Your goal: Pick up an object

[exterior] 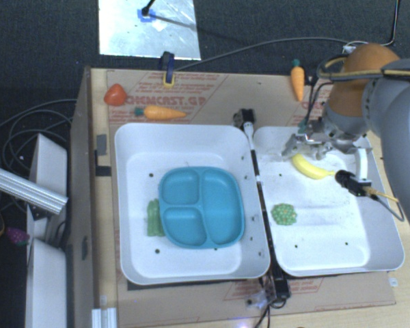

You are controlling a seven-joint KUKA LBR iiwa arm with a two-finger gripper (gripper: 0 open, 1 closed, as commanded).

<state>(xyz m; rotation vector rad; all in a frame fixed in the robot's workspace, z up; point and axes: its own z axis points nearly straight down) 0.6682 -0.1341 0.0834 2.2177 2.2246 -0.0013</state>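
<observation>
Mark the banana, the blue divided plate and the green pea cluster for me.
banana (310, 168): camera view, middle of the yellow body, right bin.
blue divided plate (201, 206): camera view, central ridge between compartments, left bin.
green pea cluster (283, 214): camera view, centre of the clump, right bin.

- Left bin (133, 183): a tray (199, 207) at centre, a pod (154, 219) touching its left edge.
- Right bin (376, 244): a banana (310, 168) at upper centre, just below the gripper (306, 144); peas (283, 214) lower left.
- Above the bins, on the board (212, 94): a tomato (115, 95) and carrot (162, 113) upper left, another carrot (298, 80) upper right.
</observation>
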